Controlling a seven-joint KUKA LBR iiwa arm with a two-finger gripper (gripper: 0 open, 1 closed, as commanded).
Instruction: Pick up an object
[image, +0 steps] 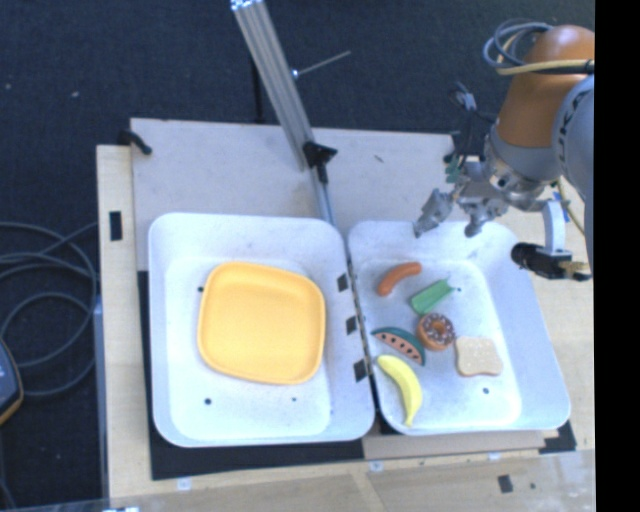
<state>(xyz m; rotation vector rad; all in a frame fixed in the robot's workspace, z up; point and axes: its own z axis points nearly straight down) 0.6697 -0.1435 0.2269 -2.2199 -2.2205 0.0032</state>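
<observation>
The right bin (520, 300) holds a sausage (398, 277), a green block (431, 296), a chocolate donut (436, 330), a slice of toast (478, 356), a watermelon slice (399, 345) and a banana (402, 387). My gripper (452, 220) hovers above the far rim of this bin, up and right of the sausage. Its two fingers (433, 215) stand apart, open, with nothing between them.
The left bin (170, 300) carries a yellow square plate (262, 322). A slanted metal pole (285, 90) rises from a clamp behind the bins' shared edge. Cables lie on the dark floor at far left. A black fitting (540, 260) sits by the right bin's far right corner.
</observation>
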